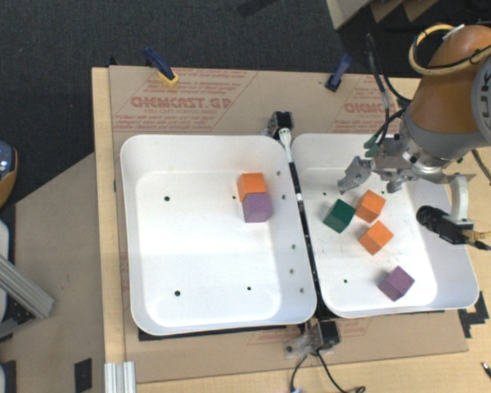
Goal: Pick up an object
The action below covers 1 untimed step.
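**Camera view: no pick made yet, jaws spread and empty over the right bin**

Progress. No object off the floor. Found the jaws parted wide with nothing between them, hanging over the far half of the right bin (360, 297) at the end of the arm (446, 97). Judged likeliest target: the upper orange cube (370, 207), resting on the bin floor just in front of the jaws. Close on its left, the green cube (340, 216); cannot tell whether touching. Also on that floor: the lower orange cube (376, 237), near the first, and the purple cube (395, 282), apart from the others towards the near rim. Left to do, by judgement: the whole grasp, meaning line up, descend, close, lift.

Edges and room. Upper orange cube roughly mid-bin, away from every wall. Bare floor to its right and behind it. Crowded on the left by the green cube and in front by the lower orange cube, so some risk of a finger landing on a neighbour. Green cube near the wall shared with the left bin (204, 268), not against it. In the left bin, an orange block (251, 185) and a purple block (257, 208), touching, with wide bare floor to their left and in front. Both bins seated on the cardboard-topped counter (188, 97).
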Tool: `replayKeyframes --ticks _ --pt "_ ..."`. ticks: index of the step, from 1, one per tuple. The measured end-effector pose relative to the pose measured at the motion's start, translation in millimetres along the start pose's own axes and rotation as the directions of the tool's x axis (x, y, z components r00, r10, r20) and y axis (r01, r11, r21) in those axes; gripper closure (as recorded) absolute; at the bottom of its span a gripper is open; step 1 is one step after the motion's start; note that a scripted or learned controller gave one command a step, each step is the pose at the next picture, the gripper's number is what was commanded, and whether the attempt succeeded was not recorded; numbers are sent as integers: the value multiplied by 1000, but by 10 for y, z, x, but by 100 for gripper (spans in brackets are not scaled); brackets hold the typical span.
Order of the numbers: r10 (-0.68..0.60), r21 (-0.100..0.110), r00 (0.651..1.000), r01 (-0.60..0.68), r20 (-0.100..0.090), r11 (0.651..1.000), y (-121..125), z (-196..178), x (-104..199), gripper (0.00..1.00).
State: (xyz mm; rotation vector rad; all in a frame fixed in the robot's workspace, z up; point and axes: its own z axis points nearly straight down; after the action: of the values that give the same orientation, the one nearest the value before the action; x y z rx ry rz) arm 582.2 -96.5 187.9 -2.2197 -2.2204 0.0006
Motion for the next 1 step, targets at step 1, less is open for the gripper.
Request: replayKeyframes --ticks 1 --pt "4 7 1000 -4 -1 1000 -451 1086 -68 0"
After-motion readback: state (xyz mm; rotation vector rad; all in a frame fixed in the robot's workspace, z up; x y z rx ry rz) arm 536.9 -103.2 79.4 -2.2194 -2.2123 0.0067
